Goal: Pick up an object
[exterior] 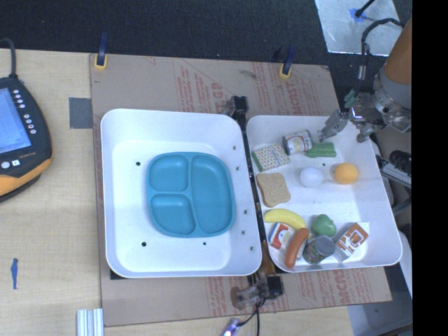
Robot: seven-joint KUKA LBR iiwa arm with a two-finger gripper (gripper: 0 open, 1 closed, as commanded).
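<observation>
Above the far right corner of the right shallow white bin (378,208), my two-finger gripper (348,126) hangs with its fingers spread apart and nothing between them. One grey finger (333,126) reaches down toward the small green oblong block (320,150), ending just beside it; whether they touch I cannot tell. Left of the block lies a small tin can with a pale label (297,143), on its side. Further left rests a green-and-white checked square packet (270,157), and below it a tan slice of toy bread (273,188). Mid-bin sit a white ball (311,177) and, to its right, an orange ball (345,173). Along the near edge lie a yellow toy banana (285,218), a green toy pepper (323,225), a red sausage (296,246), a dark round can (319,250) and a red-and-white carton (351,239). The left shallow white bin (126,187) holds a blue three-compartment plastic plate (190,193). An orange-rimmed control pendant (17,138) lies on the bench at far left.
</observation>
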